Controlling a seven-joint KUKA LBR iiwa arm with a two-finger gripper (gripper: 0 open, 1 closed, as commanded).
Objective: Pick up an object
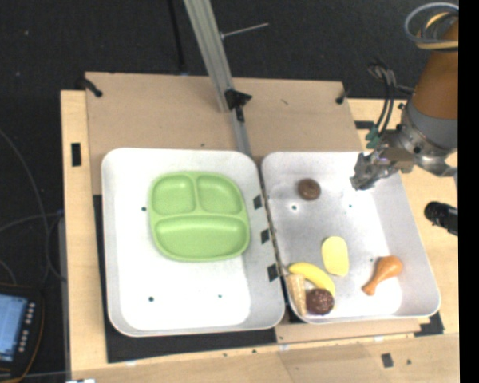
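Standing over the bench: counts and positions as observed.
Bins: two shallow white bins side by side, left bin (128,294) and right bin (407,238).
Left bin contents: one green divided plate (199,216) with three compartments, lying flat in the upper middle of the bin.
Right bin contents: five loose objects.
Brown round object (308,188): one, small and dark, near the bin's upper left, apart from the rest.
Pale yellow piece (334,255): one, oval and flat, near the bin's middle.
Banana (311,275): one, yellow and curved, at the lower left, just below and left of the yellow piece.
Dark round object (320,301): one, maroon-brown, touching or just under the banana's lower end, close to the bin's front wall.
Drumstick (382,274): one, orange, tilted, at the lower right, apart from the others.
Gripper (366,175): over the right bin's upper right area, clear of every object, nothing seen between its fingers; finger spread cannot be told.
Arm (435,94): grey with an orange band, entering from the right.
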